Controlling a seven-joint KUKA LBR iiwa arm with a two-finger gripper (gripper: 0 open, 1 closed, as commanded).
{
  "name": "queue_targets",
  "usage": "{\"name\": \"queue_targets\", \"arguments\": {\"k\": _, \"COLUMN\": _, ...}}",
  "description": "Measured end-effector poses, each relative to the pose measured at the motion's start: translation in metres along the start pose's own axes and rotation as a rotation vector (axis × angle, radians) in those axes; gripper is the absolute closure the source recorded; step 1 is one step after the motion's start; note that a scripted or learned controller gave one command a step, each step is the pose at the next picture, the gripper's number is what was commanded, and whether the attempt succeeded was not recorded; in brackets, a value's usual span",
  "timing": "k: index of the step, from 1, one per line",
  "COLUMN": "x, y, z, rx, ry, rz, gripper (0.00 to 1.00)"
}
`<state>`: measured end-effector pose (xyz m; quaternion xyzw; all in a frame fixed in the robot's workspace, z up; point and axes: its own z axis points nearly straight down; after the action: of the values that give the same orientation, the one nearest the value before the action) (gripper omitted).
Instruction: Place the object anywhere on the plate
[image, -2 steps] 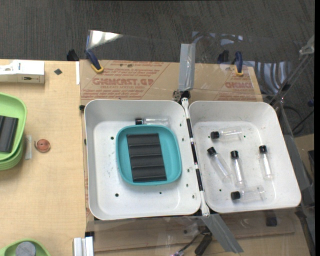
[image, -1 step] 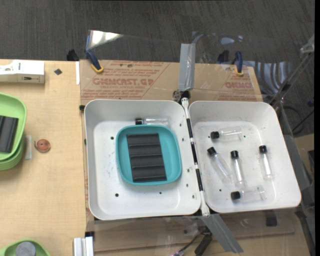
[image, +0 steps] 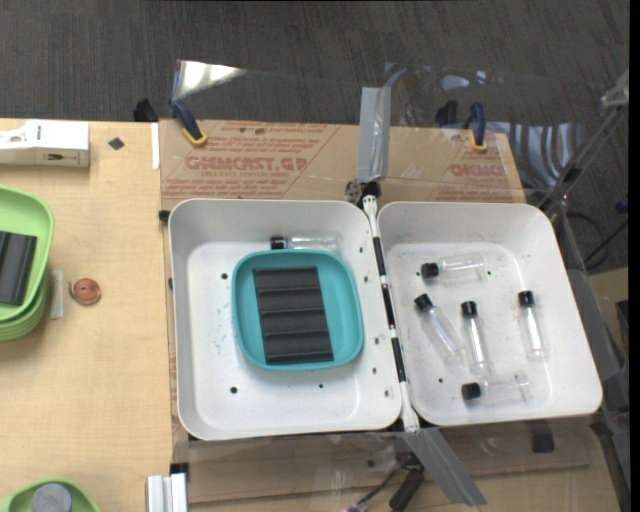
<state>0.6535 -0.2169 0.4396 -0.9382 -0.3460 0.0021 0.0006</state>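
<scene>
On the desk, two white bins sit side by side.
One clear vial (image: 300, 242) lies in the left bin (image: 200, 330) touching the teal plate's (image: 345, 300) far rim; five more vials (image: 470, 320) lie scattered across the right bin (image: 560, 300).

A plate (image: 297, 308) is sitting in the left bin (image: 200, 330), one vial (image: 300, 242) lying just behind it; five vials (image: 478, 330) are lying scattered in the right bin (image: 560, 300)

Teal plate (image: 298, 309) in left bin (image: 200, 330); five vials (image: 470, 335) in right bin (image: 560, 300).
</scene>
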Motion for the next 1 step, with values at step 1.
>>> {"name": "queue_targets", "arguments": {"k": 1, "x": -0.0115, "y": -0.0069, "z": -0.0001, "rx": 0.001, "ry": 0.0, "rz": 0.027, "gripper": 0.0}}
